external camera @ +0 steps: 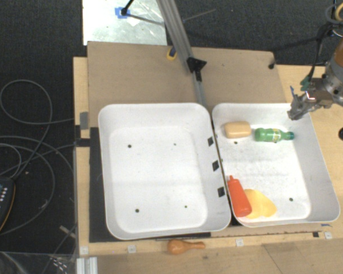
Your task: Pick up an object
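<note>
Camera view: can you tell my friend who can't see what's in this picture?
The pincer hovers by the right bin's far edge. That bin holds a tan block, green bottle, red bottle and yellow thing.

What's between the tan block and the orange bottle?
In the camera view, only bare white bin floor lies between the tan block and the orange bottle.

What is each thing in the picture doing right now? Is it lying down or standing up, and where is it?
Green bottle: lying on its side at the far end of the right bin.
Tan block: lying flat beside the green bottle.
Orange bottle: lying on its side at the near left of the right bin.
Yellow thing: lying against the orange bottle.
Pincer: above the right bin's far right rim.
</note>
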Controlling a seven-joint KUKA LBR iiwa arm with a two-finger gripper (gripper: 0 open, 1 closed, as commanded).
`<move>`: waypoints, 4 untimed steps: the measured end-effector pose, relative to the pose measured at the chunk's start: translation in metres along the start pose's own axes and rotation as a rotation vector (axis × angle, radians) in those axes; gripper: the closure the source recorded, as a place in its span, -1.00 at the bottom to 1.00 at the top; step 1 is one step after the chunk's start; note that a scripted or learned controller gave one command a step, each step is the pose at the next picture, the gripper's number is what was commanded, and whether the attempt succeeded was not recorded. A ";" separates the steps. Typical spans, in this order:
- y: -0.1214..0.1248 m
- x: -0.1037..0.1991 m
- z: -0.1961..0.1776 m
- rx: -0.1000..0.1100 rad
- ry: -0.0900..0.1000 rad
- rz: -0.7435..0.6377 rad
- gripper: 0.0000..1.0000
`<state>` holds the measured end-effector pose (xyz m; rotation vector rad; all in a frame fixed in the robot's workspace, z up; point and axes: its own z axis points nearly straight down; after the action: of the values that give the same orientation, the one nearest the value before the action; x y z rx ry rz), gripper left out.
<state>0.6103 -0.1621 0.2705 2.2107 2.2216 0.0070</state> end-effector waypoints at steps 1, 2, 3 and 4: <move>-0.014 0.059 0.013 0.009 0.004 -0.005 1.00; -0.022 0.105 0.025 0.009 0.004 -0.005 1.00; -0.032 0.157 0.038 0.009 0.005 -0.005 1.00; -0.045 0.205 0.047 0.009 0.005 -0.006 1.00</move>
<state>0.5645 0.0429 0.2224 2.2113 2.2346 0.0023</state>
